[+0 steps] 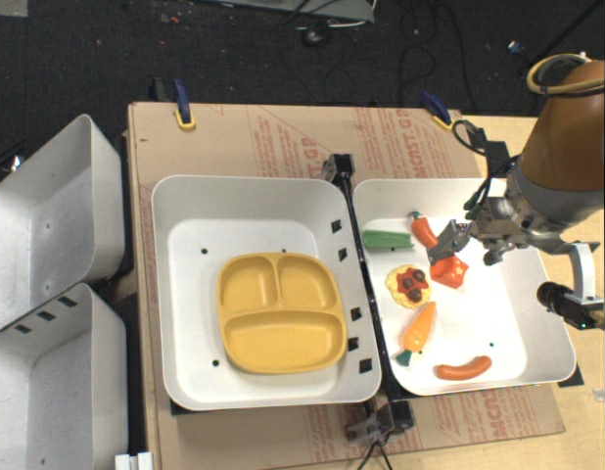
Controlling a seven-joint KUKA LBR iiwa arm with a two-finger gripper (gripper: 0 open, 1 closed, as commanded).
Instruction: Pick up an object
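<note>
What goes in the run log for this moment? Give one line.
phase: reach | gripper: over right bin, just above red pepper | held: nothing seen | left bin: yellow tray

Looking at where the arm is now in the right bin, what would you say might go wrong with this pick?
1. The end effector sits right above the red pepper, with the small carrot and pizza slice crowded close; descending could nudge them or catch two items.
2. The green cucumber lies near the bin divider, so a shove could wedge it against that wall.
3. Rounded toy food may slip from a pinch.
</note>
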